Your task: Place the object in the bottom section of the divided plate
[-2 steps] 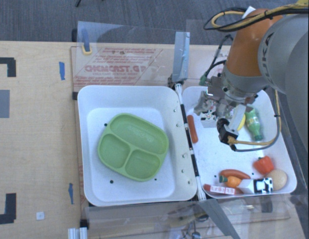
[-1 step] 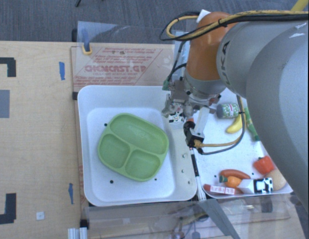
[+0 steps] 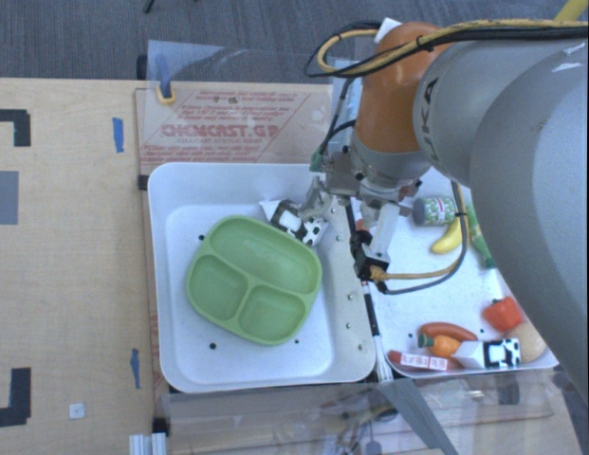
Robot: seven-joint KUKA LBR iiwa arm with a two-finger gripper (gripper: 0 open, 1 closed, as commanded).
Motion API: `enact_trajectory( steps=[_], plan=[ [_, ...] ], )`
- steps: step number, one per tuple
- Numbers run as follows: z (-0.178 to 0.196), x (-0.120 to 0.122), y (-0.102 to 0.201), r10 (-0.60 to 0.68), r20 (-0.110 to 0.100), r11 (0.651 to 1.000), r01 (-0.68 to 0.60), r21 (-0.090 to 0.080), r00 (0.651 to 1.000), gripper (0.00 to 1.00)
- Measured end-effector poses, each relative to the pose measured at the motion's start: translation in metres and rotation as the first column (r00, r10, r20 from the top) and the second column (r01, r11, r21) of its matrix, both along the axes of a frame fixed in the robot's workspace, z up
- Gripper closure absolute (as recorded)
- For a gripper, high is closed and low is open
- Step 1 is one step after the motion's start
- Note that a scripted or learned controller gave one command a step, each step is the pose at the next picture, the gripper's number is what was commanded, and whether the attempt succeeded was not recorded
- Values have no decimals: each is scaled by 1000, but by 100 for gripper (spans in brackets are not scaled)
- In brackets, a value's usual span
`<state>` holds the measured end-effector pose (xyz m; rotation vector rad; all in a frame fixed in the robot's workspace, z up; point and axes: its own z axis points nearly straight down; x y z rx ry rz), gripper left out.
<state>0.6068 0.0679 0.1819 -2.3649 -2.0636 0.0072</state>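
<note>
The grey arm with its orange band reaches in from the right, and its two-finger gripper (image 3: 308,218) hangs over the far right rim of the pale green divided plastic plate (image 3: 254,278), which lies in the left shallow white bin (image 3: 171,254). Something small and white sits by the fingertips, but it is too blurred to say whether it is held, and I cannot tell whether the jaws are apart or together.

The right shallow white bin (image 3: 436,297) holds several toy foods: a yellow banana (image 3: 448,240), an orange carrot-like piece (image 3: 444,344), a red pepper-like piece (image 3: 503,313). Which of these is the task's object is unclear; none lies in the plate.

The plate has one large section on its far side and two smaller ones on its near side. To do the placing well, the gripper should travel toward the near edge, stop centred over the near section well clear of the dividing ridges, come low before letting go so the piece does not bounce out, and then lift straight up.
</note>
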Motion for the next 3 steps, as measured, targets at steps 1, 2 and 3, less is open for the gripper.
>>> enact_trajectory(
  steps=[1,2,3],
  plan=[
    [7,1,1,4,-1,1000,-4,-2,1000,100],
    [0,-11,-25,5,-2,1000,-5,1,1000,100],
    [0,-26,-48,-20,-2,1000,20,0,1000,100]
  ],
)
